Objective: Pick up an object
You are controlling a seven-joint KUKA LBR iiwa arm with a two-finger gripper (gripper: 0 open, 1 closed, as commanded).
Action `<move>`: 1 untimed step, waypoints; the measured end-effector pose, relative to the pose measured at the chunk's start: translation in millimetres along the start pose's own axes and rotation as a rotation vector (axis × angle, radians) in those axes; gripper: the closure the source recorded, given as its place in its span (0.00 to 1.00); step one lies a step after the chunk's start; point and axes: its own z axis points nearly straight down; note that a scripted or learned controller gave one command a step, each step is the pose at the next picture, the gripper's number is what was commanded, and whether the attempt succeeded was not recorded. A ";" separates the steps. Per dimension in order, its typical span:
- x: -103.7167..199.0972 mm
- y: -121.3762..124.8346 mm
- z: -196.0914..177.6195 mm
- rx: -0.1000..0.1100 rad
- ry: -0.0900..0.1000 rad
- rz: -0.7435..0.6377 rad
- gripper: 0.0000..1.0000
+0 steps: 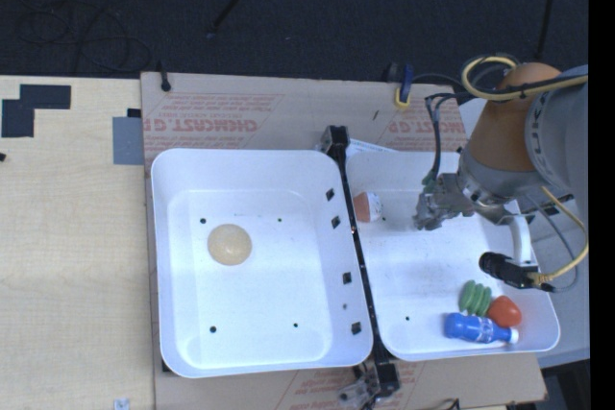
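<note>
Reddish-brown and white, a small block-like object (365,206) is lying in the right bin (423,341), tight against the divider wall at the bin's upper left. It is the nearest candidate for the pick. The end effector (432,211) is hanging just to its right, at about the same height in the view, with bare white floor between the two; nothing is touching. So the target is lying left of the end effector, a short sideways shift away. Its long axis is looking roughly up-down in the view, though the object is small and blurry, so that is only a guess.

End effector state: cannot tell how far it is parted from this angle, and nothing is visibly sitting in it.

Other options are sitting further off: a green item (474,297), a red-orange item (504,310) and a blue bottle (478,329) lying on its side are clustered in the right bin's lower right corner, touching or nearly so. A pale round ball (230,244) is sitting alone in the left bin (192,341), well apart from the arm. Both bins are resting on cardboard over the counter (67,283).

Closeness to the divider is likely making the grasp awkward.
</note>
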 end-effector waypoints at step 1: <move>0.8 52.0 20.9 0.003 0.002 0.001 1.00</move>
